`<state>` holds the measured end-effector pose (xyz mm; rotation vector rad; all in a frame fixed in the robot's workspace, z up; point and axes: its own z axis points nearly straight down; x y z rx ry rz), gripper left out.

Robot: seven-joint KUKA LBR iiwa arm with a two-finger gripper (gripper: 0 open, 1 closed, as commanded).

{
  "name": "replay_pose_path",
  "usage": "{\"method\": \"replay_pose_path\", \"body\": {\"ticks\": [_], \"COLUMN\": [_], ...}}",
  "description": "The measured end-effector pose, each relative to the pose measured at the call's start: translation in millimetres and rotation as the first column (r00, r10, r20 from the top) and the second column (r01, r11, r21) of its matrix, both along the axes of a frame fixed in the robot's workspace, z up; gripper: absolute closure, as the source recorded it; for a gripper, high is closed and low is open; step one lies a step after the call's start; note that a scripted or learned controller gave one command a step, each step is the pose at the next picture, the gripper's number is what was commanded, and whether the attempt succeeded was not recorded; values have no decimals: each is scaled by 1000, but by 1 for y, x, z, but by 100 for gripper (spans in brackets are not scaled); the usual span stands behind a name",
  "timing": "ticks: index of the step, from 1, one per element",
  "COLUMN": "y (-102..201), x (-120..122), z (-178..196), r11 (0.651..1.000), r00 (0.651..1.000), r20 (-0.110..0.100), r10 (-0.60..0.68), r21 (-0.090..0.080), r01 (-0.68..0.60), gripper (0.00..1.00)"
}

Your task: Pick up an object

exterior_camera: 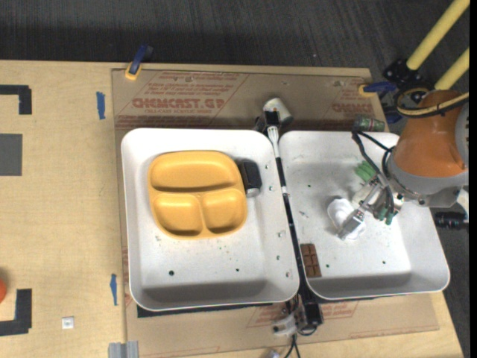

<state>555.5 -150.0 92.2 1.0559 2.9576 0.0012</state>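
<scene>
End effector (356,221) low in right bin (417,271), touching a pale object (340,212); finger state unclear

Count at bench: two white bins, left bin (141,200) and right bin (417,259). Left bin: one yellow tray (197,192) with three compartments; one dark object (250,176) just beside it. Right bin: one clear plastic item (343,215); one brown chocolate bar (309,259). One arm (428,151). Blue clamps on board: two, clamp (138,60) and clamp (370,89). Yellow poles: two (443,24).
</scene>
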Motion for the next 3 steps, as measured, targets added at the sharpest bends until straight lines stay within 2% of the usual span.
{"method": "replay_pose_path", "body": {"ticks": [1,2,3], "y": [48,49,-39], "x": [11,30,21], "z": [-7,-7,1], "r11": [997,979,985], "r00": [997,979,985], "r20": [0,4,4], "r10": [-80,203,171], "r21": [1,-2,-4], "r01": [80,-203,-171], "gripper": [0,0,0]}}
